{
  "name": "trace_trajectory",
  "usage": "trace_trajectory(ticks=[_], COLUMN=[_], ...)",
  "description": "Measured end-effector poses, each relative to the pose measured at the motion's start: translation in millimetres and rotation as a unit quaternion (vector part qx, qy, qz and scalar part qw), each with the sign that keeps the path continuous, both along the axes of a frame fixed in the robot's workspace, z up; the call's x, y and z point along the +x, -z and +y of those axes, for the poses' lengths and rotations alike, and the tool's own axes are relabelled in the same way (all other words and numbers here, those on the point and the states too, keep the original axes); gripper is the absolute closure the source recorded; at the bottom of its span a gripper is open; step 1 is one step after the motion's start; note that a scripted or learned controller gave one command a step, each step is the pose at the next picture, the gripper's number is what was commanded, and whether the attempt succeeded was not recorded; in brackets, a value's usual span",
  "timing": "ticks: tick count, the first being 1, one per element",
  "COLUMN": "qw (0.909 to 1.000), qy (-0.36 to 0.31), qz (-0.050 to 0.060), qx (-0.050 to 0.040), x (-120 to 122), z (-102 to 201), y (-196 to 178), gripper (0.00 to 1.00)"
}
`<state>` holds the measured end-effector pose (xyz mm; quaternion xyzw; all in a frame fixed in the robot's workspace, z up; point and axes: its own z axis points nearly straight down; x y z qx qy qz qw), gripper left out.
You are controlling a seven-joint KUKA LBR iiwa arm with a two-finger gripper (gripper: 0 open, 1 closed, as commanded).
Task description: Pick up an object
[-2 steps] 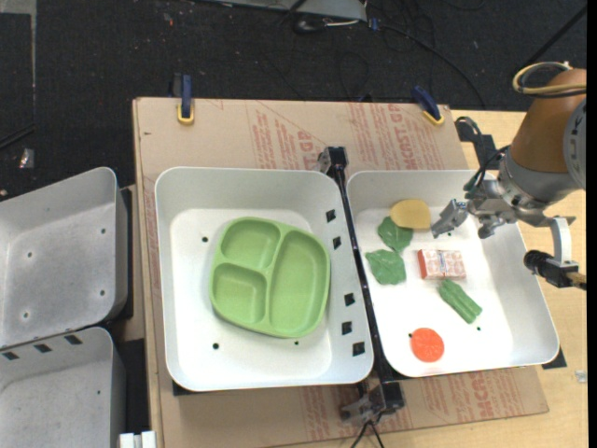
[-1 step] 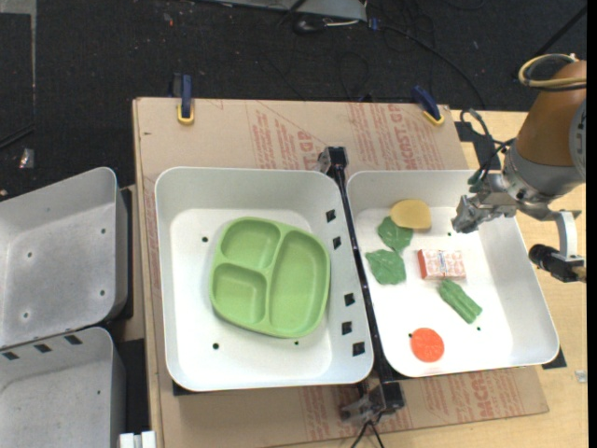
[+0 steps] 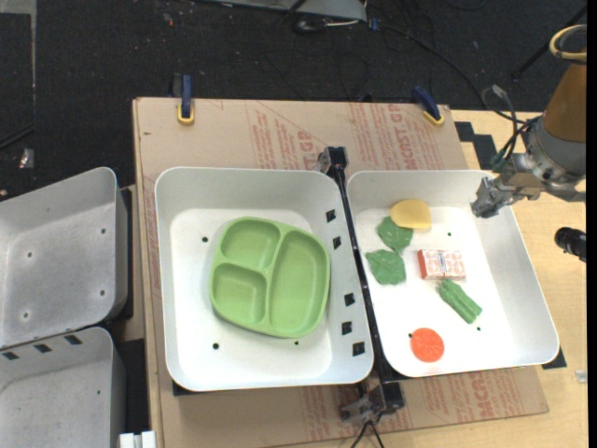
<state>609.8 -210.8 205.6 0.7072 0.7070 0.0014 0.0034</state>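
The right bin holds several small items. A yellow lump lies near its back, with two green leafy pieces just left of it. A small red and white box sits in the middle. A green ridged piece lies in front of the box, and an orange disc rests near the front. My gripper hangs over the bin's back right corner, right of the yellow lump, with nothing seen in it.
The left bin carries a green divided tray. Clamps grip the cardboard base at the back. Grey panels lie off to the left. The arm comes in from the right.
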Motion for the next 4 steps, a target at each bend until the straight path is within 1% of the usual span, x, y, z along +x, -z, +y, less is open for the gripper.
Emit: trace_trajectory(ticks=[1, 2, 3, 4], qw=[1.0, 1.0, 1.0, 1.0], qy=[-0.001, -0.003, -0.004, -0.003], qz=[0.002, 0.004, 0.004, 0.004], qx=[0.0009, 0.002, 0.0025, 0.0021], x=[1, -15, -29, -44], z=[0, 54, 115, 162], y=[-3, -13, -11, -17], gripper=[1.0, 1.0, 1.0, 1.0])
